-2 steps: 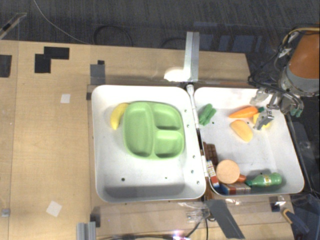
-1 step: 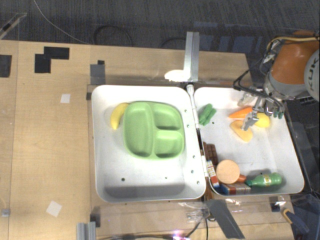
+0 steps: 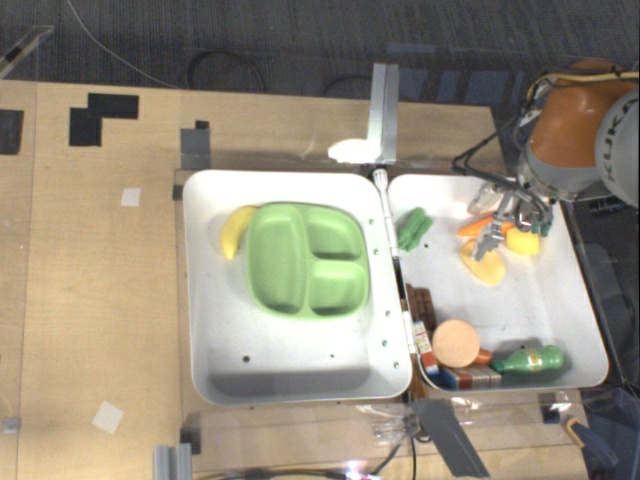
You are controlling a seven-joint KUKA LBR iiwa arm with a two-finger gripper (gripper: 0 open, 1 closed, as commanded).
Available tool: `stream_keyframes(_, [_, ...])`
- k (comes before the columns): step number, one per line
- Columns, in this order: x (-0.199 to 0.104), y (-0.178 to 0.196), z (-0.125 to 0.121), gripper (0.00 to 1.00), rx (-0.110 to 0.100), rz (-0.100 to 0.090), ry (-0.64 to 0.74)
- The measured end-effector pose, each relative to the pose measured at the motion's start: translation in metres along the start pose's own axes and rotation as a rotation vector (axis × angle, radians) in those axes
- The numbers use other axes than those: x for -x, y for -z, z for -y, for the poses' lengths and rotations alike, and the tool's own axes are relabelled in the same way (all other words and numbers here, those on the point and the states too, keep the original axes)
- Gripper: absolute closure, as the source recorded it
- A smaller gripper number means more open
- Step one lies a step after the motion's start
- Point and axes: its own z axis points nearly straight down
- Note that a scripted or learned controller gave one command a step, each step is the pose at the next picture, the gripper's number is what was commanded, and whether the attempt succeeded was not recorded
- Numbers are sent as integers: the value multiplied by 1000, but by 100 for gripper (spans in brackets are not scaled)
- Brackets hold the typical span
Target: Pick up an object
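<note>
Nearest the camera, along the front of the right bin (image 3: pixel 588 340), we saw a green bottle (image 3: pixel 530 360) lying on its side, a round tan lid (image 3: pixel 457 342) just beside it, and a dark brown bar (image 3: pixel 419 308) against the divider. In the left bin (image 3: pixel 205 268) a green divided tray (image 3: pixel 305 258) lay flat with a yellow banana (image 3: pixel 235 232) touching its left edge. Farther back in the right bin sat a green block (image 3: pixel 412 228) and a tight cluster: a yellow piece (image 3: pixel 484 265), an orange carrot-like piece (image 3: pixel 477 230) and a yellow block (image 3: pixel 522 241). The gripper (image 3: pixel 497 238) stood low in that cluster. We could not tell the state of its fingers, nor whether anything sat between them. We judged the crowding the hazard: the fingers could straddle two pieces or nudge one aside, and a lift could come up bare.
</note>
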Motion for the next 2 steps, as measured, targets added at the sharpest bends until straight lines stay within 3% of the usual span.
stream_keyframes(1, [-47,-5,-47,0,7,-1,-31])
stream_keyframes(2, [-65,-4,-51,0,5,1,-3])
